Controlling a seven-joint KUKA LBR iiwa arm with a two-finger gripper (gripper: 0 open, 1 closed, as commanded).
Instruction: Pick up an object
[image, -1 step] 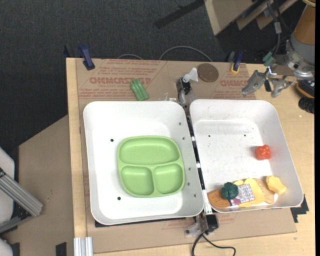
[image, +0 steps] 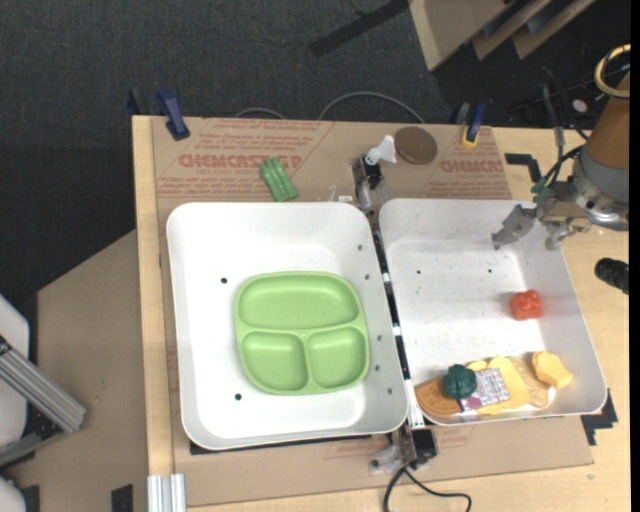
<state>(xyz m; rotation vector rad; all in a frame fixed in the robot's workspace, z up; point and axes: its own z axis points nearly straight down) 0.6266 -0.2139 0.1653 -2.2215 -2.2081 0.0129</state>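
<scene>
Gripper hangs over right bin's upper right corner, fingers apart, nothing btwn them. Red object sits alone mid-bin, below gripper. Along bin's bottom edge: dark green piece on a yellow packet, w/ a yellow chunk at right. Left bin holds green 3-compartment tray.

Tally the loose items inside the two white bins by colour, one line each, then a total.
Light green: 1, the divided tray in the left bin.
Red: 1, a small block in the right bin.
Dark green: 1, a small lump.
Yellow: 2, a flat packet and a small piece.
Tan: 1, a round disc.
Total: 6
</scene>
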